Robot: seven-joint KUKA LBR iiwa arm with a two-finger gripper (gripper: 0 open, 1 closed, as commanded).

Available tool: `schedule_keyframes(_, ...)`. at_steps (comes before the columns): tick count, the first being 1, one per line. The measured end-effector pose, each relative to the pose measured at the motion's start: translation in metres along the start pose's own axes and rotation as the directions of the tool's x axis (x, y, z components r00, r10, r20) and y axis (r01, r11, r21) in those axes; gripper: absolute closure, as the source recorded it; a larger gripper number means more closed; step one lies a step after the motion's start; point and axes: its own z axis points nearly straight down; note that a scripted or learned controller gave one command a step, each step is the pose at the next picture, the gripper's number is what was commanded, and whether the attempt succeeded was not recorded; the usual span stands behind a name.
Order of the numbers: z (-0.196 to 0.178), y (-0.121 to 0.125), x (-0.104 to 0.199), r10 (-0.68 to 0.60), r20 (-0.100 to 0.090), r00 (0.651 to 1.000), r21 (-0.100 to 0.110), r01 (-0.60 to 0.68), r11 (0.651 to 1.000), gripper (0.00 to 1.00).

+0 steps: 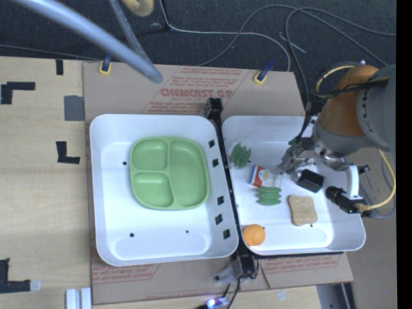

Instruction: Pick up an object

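A green divided plate (170, 173) was seen in the left bin (109, 237). In the right bin (344, 240) were laid, L to R: a green toy (241, 154), an orange (254, 235), a small carton (260, 176) w/ a green ridged piece (270, 195) touching it, and bread (302, 210). The gripper (288, 163) was lowered just beside the carton; jaw state couldn't be told.

A single fixed camera hangs above the table (38, 172) and looks down at a slant, far enough off to take in both white bins: the left bin (106, 192) and the right bin (322, 237) side by side. The arm (360, 111) enters from the right edge, and dark floor with cables runs along the top.
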Motion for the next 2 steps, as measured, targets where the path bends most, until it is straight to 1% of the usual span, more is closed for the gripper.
schedule_keyframes(1, -0.063, 0.000, 0.001, -0.001, -0.014, 1.000, 0.019, 0.001, 1.000, 1.00)
schedule_keyframes(2, -0.102, 0.002, 0.000, -0.001, -0.014, 1.000, 0.020, 0.001, 1.000, 1.00)
